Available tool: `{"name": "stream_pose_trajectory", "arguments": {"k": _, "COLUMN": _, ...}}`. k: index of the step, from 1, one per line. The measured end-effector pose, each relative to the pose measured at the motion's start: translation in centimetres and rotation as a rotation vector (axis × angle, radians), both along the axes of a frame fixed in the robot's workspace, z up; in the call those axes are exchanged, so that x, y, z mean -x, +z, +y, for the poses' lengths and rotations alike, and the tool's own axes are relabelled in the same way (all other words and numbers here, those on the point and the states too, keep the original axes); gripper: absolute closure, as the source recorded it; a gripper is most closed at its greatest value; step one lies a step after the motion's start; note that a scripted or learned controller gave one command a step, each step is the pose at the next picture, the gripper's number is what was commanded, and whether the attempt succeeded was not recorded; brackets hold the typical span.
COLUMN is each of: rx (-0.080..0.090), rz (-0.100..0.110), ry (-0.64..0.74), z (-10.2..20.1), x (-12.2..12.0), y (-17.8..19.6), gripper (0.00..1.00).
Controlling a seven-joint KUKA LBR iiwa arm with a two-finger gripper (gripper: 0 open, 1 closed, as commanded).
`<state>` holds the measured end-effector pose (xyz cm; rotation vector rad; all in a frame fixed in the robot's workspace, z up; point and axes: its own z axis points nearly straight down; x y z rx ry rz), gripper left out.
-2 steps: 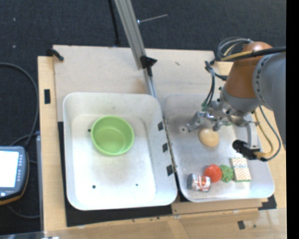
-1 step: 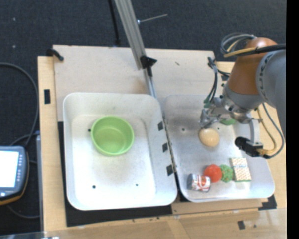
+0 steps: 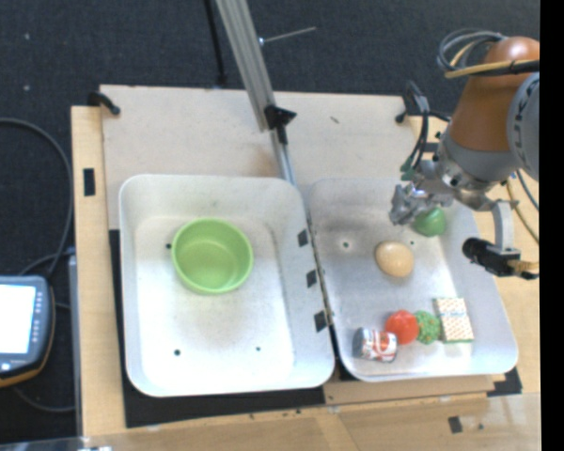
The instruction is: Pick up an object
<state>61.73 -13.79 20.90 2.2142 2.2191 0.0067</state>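
bench (image 3: 197, 139): pale board | floor (image 3: 75, 36): dark carpet | fingers (image 3: 410, 206): grip state unclear, beside green ball (image 3: 432, 221)

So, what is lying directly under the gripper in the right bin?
Under the gripper a green round object sits on the floor of the right bin. Its right part is visible; the gripper covers the rest, so any contact between them is hidden.
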Motion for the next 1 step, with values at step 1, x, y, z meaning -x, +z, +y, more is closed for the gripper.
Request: {"name": "stream_pose_trajectory", "arguments": {"k": 1, "rx": 0.0, "rz": 0.001, "ry": 0.001, "z": -0.41, "x": -0.85, "y": 4.75, "gripper": 1.0}}
